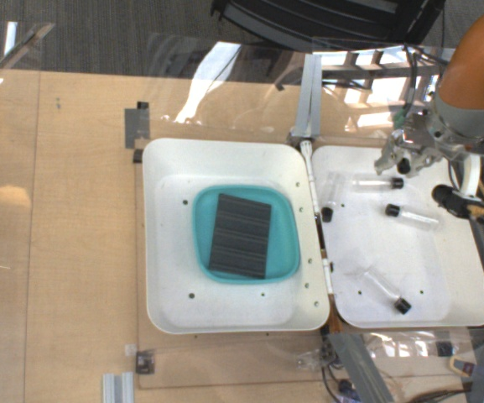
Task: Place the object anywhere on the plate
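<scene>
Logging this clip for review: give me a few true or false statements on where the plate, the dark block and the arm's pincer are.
1. The teal plate sits in the left bin. True.
2. The dark ribbed block lies on the plate. True.
3. The pincer hangs over the left bin. False: it is over the right bin's far edge.
4. The right bin holds a second teal plate. False: it holds small clear tubes with black caps.

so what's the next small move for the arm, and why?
Probably lower the claw onto the nearest clear tube at the right bin's top. The claw hangs above that corner holding nothing visible, and the teal plate carries only a dark ridged block.
</scene>
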You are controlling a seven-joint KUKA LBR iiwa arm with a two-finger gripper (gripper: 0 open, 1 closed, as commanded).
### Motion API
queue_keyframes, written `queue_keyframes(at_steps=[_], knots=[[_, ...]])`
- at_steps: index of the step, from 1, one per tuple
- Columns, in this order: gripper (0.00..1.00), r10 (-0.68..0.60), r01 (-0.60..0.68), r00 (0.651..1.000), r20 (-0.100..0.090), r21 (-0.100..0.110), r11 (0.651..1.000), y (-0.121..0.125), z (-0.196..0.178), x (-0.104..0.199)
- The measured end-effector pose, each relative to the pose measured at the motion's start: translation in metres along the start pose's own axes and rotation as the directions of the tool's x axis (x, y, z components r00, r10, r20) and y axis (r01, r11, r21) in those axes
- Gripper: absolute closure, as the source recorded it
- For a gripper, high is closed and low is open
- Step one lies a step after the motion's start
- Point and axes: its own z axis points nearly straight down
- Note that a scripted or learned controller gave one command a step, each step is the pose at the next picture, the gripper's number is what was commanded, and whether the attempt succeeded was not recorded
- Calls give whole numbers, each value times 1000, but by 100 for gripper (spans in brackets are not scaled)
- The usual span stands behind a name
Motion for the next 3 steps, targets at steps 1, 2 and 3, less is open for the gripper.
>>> queue_keyframes(at_steps=[1, 2, 3], knots=[[100, -127, 127, 992, -3, 3, 992, -50, 9, 69], [100, -166, 166, 986, -4, 4, 986, -104, 9, 163], [0, -164, 164, 986, -4, 3, 986, -104, 8, 162]])
